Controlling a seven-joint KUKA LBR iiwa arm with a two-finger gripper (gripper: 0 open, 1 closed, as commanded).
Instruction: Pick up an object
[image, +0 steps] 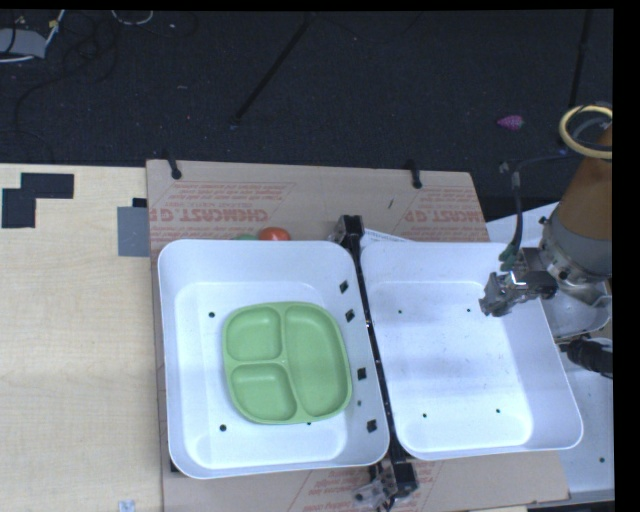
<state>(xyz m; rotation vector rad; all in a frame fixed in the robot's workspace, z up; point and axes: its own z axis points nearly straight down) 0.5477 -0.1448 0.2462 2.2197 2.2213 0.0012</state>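
A light green divided plate (286, 361) with three compartments lies flat in the left bin (190, 300). The arm comes in from the right, and its gripper (497, 299) hangs over the right edge of the right bin (560, 400), near that bin's far right corner. Nothing shows between its fingers. The gripper is far to the right of the plate, with the divider between the bins in between.
A small red-orange object (273, 235) and a bit of green (243, 237) peek out behind the far wall of the left bin. Brown cardboard (300, 205) lies under both bins. Black clips (350, 232) sit along the seam between the bins.
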